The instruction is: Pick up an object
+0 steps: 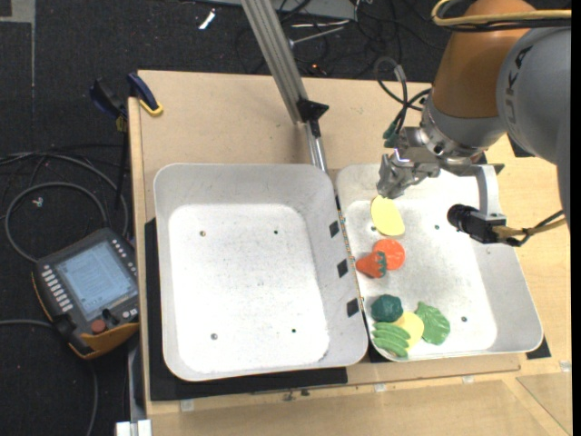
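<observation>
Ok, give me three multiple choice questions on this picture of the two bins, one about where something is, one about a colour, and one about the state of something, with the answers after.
1. Where do the toy pieces lie?
A. In the left bin
B. In the right bin
C. On the bare bench

2. What colour is the flat oval piece just below the gripper?
A. Pale yellow
B. Blue
C. Black

3. How does that oval piece stand with respect to the bin?
A. Lifted clear above it
B. Lying on its floor
C. Hanging over its rim

Answers:
1. B, since the pieces all sit in the right bin.
2. A, since the oval piece below the gripper is pale yellow.
3. B, since it lies flat on the bin floor above the orange piece.
</observation>
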`<state>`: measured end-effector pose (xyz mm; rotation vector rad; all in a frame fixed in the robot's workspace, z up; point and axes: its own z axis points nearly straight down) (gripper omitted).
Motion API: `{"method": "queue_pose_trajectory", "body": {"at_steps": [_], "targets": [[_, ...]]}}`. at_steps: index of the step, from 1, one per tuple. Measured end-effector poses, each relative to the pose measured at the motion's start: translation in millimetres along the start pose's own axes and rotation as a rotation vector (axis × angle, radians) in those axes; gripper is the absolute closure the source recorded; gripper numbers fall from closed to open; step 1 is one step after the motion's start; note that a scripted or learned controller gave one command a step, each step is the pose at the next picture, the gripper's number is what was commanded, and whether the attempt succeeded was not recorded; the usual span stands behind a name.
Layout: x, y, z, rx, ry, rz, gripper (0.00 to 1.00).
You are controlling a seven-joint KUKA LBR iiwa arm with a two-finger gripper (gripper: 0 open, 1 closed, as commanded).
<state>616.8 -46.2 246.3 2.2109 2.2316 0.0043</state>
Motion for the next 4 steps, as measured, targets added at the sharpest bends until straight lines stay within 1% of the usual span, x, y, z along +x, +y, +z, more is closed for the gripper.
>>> {"method": "queue_pose_trajectory", "body": {"at_steps": [1,2,3,4], "targets": [[44.3,7.5,7.4,0.001,-0.001,0.002,1.0],[93.2,31.4,10.2,-0.001,-0.001,0.002,1.0],[144.2,43.5,20.7,0.0,-0.001,0.002,1.0],[140.6,43.2,20.2,0.002,-0.003,0.006,0.0]]}}
